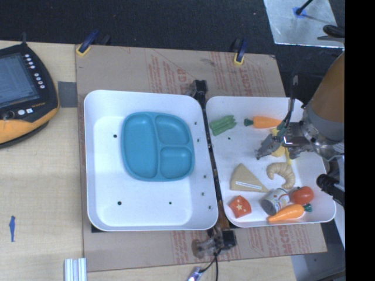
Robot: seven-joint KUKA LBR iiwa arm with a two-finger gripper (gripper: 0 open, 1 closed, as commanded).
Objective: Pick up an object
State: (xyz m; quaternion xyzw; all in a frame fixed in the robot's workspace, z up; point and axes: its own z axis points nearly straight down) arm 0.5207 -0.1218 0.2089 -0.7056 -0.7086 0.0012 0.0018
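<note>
Croissant (280, 172) lies in the right bin (234, 105) just below the tool (270, 149); tool's grip unclear

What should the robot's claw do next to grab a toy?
Probably lower a little. The gripper hangs in the right white bin, above a small yellow toy just beside the beige croissant. No toy sits between its fingers, so dropping onto the yellow piece looks like the nearest try.

Toy foods (266, 180) in right bin (234, 107)
</note>
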